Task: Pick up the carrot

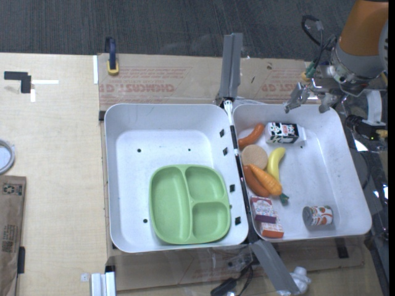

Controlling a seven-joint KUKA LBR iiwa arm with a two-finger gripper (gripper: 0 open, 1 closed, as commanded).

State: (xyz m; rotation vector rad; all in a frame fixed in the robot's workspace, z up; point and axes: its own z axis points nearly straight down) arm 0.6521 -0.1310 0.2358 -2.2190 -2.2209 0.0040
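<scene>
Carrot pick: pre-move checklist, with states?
1. Carrot fully visible in the right bin: ok.
2. Gripper carries nothing: ok.
3. Gripper over the carrot: not ok, it hangs at the bin's far rim.
4. Room around the carrot: not ok, banana and round cookie touch it.
5. Finger opening: cannot tell.

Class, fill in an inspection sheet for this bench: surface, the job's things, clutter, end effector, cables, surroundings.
Surface: two shallow white bins side by side, left bin, right bin.
Job's things: orange carrot lying in the right bin, ungrasped.
Clutter: green divided plate; yellow banana; small can; black-and-white carton; sausage.
End effector: above the right bin's far edge, holding nothing.
Cables: black cable looping beside the arm.
Surroundings: tape roll on the bench.
</scene>
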